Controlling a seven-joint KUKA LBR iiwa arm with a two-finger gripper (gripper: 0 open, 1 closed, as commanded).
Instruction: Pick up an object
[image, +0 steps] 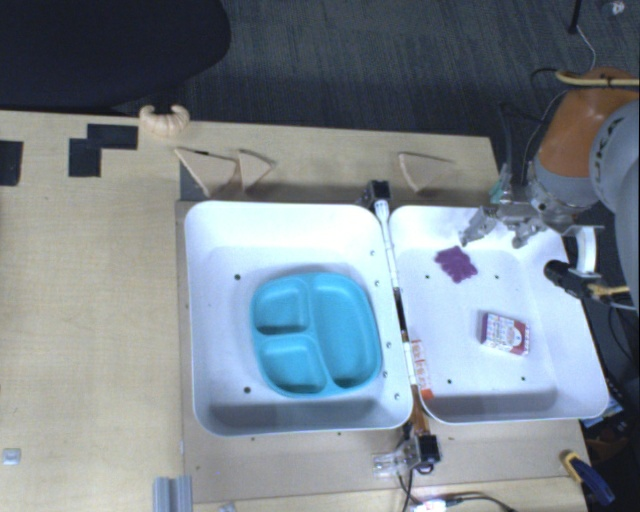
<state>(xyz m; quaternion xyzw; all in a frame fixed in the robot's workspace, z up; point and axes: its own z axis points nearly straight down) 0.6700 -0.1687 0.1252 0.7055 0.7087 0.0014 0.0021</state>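
The bench (90, 330) carries two shallow white bins side by side, and the right bin (560, 395) serves here as the landmark for everything else. Just to its left, sharing the central divider, sits the left bin (215, 300), and in the middle of that one lies a blue sectioned tray (315, 332) with three compartments. The grey arm (590, 150) with its orange band hangs over the right bin's far right corner, and its hand (503, 227) hovers above the bin's far edge with the two fingers spread apart and nothing between them. Inside the right bin, near its far left part and just below the hand's left finger, lies a small purple object (456, 264); nearer the bin's centre, well apart from the hand, rests a small red and white packet (503, 334). Either would serve as the thing to pick up, and the purple one looks the likelier target. The risks, as I judge them: the purple object looks flat and low, so the fingers could close above it or only nudge it aside; a descent this close to the bin's far wall might catch the rim; and if the hand comes down off-centre, one finger may land on the piece rather than beside it
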